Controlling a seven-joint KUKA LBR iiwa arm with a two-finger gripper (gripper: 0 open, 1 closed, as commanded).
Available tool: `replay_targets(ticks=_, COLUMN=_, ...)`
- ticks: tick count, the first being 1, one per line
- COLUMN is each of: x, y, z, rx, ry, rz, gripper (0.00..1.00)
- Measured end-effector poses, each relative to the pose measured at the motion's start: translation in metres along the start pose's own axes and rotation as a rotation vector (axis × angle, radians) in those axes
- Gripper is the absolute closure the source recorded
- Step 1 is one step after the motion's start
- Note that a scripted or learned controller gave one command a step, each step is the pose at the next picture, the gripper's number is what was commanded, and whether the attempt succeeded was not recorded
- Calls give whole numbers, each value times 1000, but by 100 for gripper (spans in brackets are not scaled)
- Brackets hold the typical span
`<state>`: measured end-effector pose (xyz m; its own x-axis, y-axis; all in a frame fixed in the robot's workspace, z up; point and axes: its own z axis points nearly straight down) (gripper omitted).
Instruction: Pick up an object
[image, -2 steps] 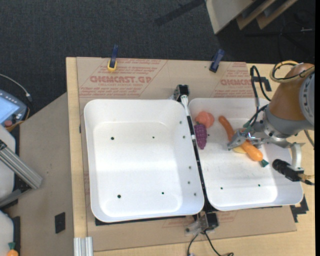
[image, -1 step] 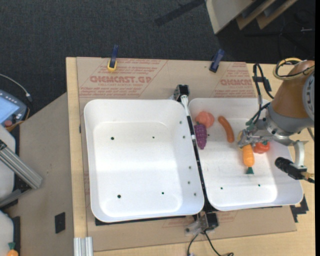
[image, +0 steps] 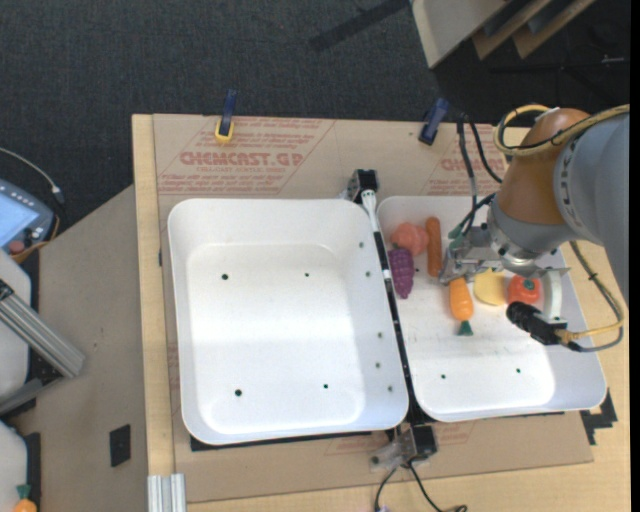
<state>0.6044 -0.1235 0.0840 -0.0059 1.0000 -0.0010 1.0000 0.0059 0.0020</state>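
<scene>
Camera view looks down on one claw (image: 478, 268) low in the right bin (image: 500, 385); how it stands I cannot tell. Beside it lie five toys: small carrot (image: 460, 299), yellow piece (image: 490, 289), red piece (image: 523, 290), long carrot (image: 433, 245), purple piece (image: 401, 271). One left bin (image: 270, 320) adjoins.

bench (image: 270, 160): cardboard sheet with red print, maybe clamped at far edge | left bin (image: 270, 400) and right bin (image: 500, 395) side by side, touching, on it | yellow clip (image: 227, 125), blue clip (image: 434, 120) at far edge
</scene>
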Motion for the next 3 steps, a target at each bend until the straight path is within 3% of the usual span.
replay_targets(ticks=1, x=66, y=-26, z=-107, rx=-5, ry=2, rz=-1, gripper=100)
replay_targets(ticks=2, x=130, y=-89, z=-101, rx=10, ry=5, rz=1, gripper=100)
replay_targets(ticks=3, x=155, y=-54, z=-213, rx=-13, ry=2, rz=1, gripper=100)
